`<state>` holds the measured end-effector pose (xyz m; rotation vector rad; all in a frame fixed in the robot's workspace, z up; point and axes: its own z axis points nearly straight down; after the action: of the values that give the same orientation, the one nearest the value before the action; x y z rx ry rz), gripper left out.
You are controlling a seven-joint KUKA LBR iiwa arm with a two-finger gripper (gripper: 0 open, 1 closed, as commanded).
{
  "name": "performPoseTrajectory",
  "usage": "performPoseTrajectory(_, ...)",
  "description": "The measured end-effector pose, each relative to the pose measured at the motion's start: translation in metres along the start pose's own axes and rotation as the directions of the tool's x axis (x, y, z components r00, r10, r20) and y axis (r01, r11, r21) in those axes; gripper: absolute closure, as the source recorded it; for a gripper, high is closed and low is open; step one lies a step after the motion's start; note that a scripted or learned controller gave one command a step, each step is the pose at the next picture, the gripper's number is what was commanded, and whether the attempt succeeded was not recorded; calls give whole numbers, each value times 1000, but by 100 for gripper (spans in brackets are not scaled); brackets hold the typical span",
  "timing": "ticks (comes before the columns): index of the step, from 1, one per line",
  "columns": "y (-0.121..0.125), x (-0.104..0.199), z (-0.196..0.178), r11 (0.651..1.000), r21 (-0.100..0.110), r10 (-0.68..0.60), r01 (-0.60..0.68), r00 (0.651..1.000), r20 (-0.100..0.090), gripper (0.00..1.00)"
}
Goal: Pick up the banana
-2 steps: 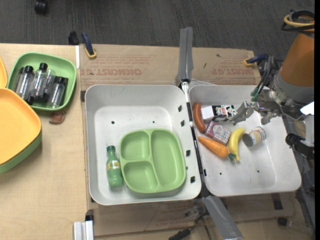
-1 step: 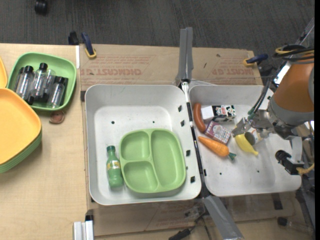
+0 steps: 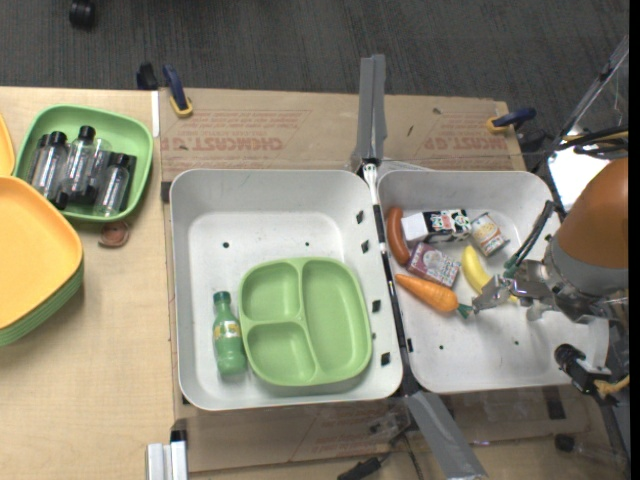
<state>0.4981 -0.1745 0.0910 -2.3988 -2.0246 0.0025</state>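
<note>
**Approach to banana: fingers low beside the target, no grip confirmed**

I find the banana (image 3: 474, 268) lying in the right bin (image 3: 500, 368), toward its middle, tilted on a diagonal. A pink packet (image 3: 433, 264) lies just beside it on the left, the carrot (image 3: 428, 293) sits below that, and a small can (image 3: 487, 234) is near its upper end. A sausage (image 3: 398, 234) and a black-and-white carton (image 3: 444, 224) lie further up the same bin.

The gripper (image 3: 492, 296) is down at the banana's lower end. I cannot tell whether the fingers are spread or closed; the metal parts blur together, and I see nothing clearly between them.

My judgement on doing this step well:
- Line the fingers across the banana's narrow width, not along its length.
- Centre the grasp on the middle of the fruit rather than its tip, where it may slip out.
- Keep clear of the packet and carrot, which could be caught or pushed.
- Lift slowly and check that the fruit rises.

The left bin (image 3: 190, 268) holds a green tray (image 3: 305, 323) and a green bottle (image 3: 228, 333), well apart from the work
</note>
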Motion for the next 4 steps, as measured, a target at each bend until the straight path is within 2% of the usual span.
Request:
performPoseTrajectory(1, 0, -1, -9, 1000, 0, 4, -4, 1000, 0, 100)
performPoseTrajectory(2, 44, 3, -25, 995, -1, 96, -96, 995, 1, 100)
performPoseTrajectory(3, 3, 10, -8, 977, 2, 212, -212, 977, 1, 100)
performPoseTrajectory(4, 48, -19, -162, 975, 0, 224, -224, 975, 3, 100)
